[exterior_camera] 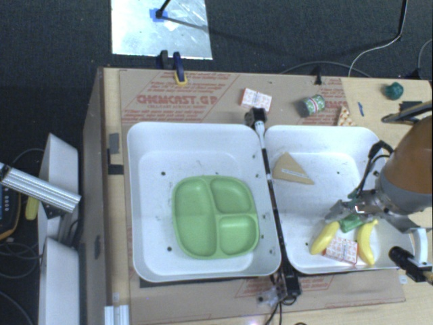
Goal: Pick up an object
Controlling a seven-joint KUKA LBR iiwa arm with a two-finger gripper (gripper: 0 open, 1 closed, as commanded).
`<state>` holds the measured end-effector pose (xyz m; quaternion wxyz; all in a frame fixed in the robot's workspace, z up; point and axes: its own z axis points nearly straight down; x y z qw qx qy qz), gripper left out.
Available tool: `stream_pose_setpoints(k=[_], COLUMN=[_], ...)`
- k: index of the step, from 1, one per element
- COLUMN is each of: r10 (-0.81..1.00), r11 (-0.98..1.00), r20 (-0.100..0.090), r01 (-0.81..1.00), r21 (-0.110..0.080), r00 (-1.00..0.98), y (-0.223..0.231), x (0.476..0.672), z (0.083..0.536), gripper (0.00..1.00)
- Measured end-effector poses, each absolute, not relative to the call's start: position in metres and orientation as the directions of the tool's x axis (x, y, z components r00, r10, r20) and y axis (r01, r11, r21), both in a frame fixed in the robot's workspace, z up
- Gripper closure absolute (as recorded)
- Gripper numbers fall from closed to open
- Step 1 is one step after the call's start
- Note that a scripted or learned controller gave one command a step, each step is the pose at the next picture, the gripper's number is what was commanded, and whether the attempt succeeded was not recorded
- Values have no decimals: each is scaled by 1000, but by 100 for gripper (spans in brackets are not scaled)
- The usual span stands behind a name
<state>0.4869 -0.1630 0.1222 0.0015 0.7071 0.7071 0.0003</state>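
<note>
On the counter (203, 93), two shallow white plastic bins sit side by side. The left bin (145, 181) holds a pale green plastic plate with three compartments (216, 217), lying flat near the bin's middle. The right bin (318, 141) holds a tan wedge-shaped piece (292, 168) close to its left wall, and near its front edge two yellow bananas: one (325, 237) tilted, the other (367, 241) nearly upright in the view, with a small white-and-red printed card (342, 250) lying between their lower ends. A small green object (349, 224) sits just above the card, between the bananas. The grey arm with its orange band (413, 164) reaches in from the counter's right edge, and the hand (353, 212) hangs over the green object; whether it grips anything, I cannot tell.
</note>
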Motion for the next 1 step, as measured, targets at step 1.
stream_pose_setpoints(k=[1], r10=[1000], r11=[4], r20=[1], r01=[1000], r21=[1], r00=[-4], y=[-124], x=[487], z=[99], gripper=[0])
